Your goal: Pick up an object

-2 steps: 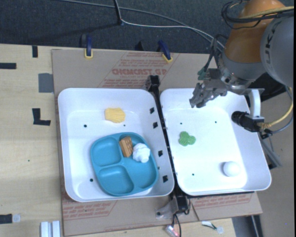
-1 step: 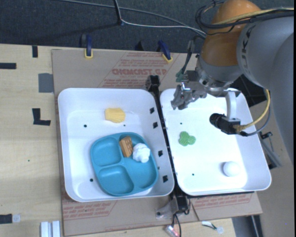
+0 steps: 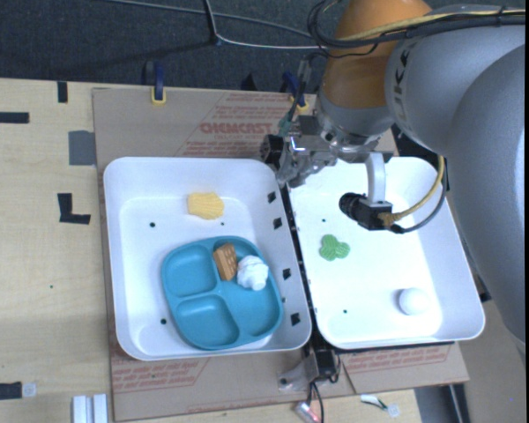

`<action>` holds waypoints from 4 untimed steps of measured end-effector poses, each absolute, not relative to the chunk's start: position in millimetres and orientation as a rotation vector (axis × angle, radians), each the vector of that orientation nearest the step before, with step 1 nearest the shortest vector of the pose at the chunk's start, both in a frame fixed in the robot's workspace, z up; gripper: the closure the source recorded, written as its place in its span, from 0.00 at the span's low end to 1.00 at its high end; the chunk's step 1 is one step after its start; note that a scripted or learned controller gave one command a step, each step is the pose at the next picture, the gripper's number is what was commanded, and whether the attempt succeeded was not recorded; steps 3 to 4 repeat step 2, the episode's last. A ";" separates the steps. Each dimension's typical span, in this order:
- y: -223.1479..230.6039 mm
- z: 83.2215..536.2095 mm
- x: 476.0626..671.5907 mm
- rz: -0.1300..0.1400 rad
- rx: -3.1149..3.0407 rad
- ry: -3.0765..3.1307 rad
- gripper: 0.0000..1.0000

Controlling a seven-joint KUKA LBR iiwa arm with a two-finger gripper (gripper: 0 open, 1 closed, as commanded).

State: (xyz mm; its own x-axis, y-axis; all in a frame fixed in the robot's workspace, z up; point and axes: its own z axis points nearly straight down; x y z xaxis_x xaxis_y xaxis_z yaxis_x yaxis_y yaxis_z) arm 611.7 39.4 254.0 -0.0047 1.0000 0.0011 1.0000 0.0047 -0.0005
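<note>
My gripper (image 3: pixel 293 161) hangs over the divide between the two bins, near their far edge, with the grey arm and orange band above it. A green leafy piece (image 3: pixel 335 248) lies in the right bin (image 3: pixel 441 236), below and right of the gripper. A white ball (image 3: pixel 413 301) rests near that bin's front right corner. In the left bin (image 3: pixel 123 236) a yellow corn-like piece (image 3: pixel 205 205) lies on the floor. A blue divided tray (image 3: pixel 194 311) there carries a brown piece (image 3: pixel 226 261) and a white lump (image 3: pixel 253 273).
The arm's large grey body covers the right side and the right bin's far corner. A black cable fitting (image 3: pixel 363 210) hangs over the right bin. Cardboard (image 3: pixel 220 122) lies under the bins.
</note>
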 end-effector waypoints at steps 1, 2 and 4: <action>80.1 246.2 627.3 0.001 -2.217 -2.224 1.00; 78.4 246.8 627.4 0.001 -2.220 -2.222 0.00; 78.4 246.8 627.4 0.001 -2.220 -2.222 0.00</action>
